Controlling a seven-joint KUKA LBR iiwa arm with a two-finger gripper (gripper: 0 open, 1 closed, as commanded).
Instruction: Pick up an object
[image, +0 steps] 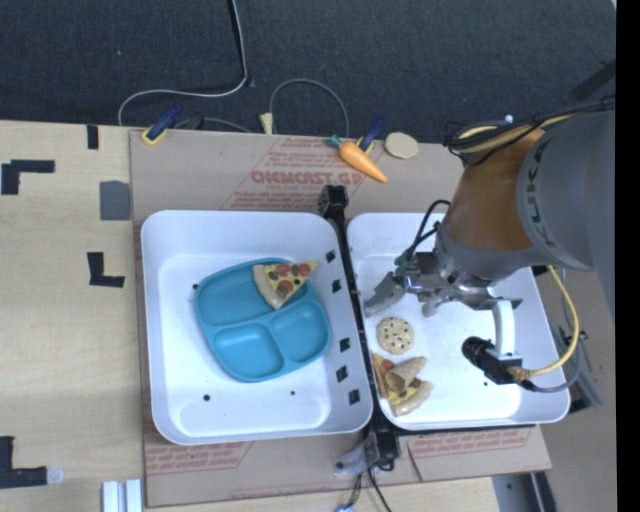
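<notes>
The grey arm with its orange band (495, 200) reaches in from the right over the right shallow white bin (540, 405). Its two-finger tool (385, 292) hangs low over the left part of that bin, close to the black divider (345, 290) between the two bins; whether the tool is apart or together cannot be told from this slant, and nothing is seen between its tips.

Just below the tool lies a round tan cookie with dark chips (396, 335), flat on the bin floor. Below the cookie, near the bin's lower left corner, sits a small heap of tan and yellow toy food pieces (403, 382).

In the left shallow white bin (175, 400) rests a blue plastic plate with three compartments (262, 322), and a toy pizza slice with red toppings (282, 281) lies on its upper edge.

Beyond the bins, on the cardboard sheet (220, 165) covering the desk, an orange toy carrot (361, 160) lies near a pale round disc (402, 146)
</notes>
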